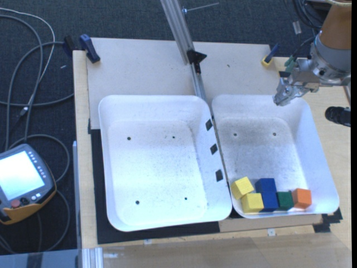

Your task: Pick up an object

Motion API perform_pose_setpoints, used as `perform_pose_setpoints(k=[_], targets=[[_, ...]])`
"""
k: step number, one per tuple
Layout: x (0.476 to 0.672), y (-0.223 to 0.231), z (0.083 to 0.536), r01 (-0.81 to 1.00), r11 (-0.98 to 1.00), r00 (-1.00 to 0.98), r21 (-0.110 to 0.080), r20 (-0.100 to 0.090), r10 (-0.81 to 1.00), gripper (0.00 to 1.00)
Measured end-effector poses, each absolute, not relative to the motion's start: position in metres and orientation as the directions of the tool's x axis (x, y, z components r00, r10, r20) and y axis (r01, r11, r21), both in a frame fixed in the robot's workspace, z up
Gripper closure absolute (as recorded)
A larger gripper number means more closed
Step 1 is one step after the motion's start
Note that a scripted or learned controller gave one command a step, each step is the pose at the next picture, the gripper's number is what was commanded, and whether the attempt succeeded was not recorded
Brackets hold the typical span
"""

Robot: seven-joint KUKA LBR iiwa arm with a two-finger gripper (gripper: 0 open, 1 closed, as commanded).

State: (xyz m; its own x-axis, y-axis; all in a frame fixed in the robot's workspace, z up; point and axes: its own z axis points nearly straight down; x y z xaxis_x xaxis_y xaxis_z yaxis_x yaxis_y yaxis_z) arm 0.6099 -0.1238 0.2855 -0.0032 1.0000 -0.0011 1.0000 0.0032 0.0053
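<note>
Several small blocks lie packed along the near edge of the right bin (318,149): two yellow blocks (242,186) (252,202), a blue block (267,193), a green block (285,200) and an orange block (302,197). My gripper (283,96) hangs over the far right corner of that bin, well away from the blocks. Nothing shows between its fingers.
The left bin (111,149) sits beside the right one, with black clips along the shared rim. A slanted metal pole (177,24) crosses the back of the bench. Blue clamps (89,48) (270,54) hold the board's far corners. A teach pendant (22,180) lies on the floor at left.
</note>
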Motion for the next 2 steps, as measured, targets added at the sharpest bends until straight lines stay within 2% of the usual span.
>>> perform_pose_setpoints(k=[1,2], targets=[[0.563,-0.188,0.319,1.000,-0.007,0.007,0.005,-0.005,1.000,1.00],[0.579,-0.110,0.268,1.000,0.008,-0.008,-0.005,0.005,1.000,1.00]])
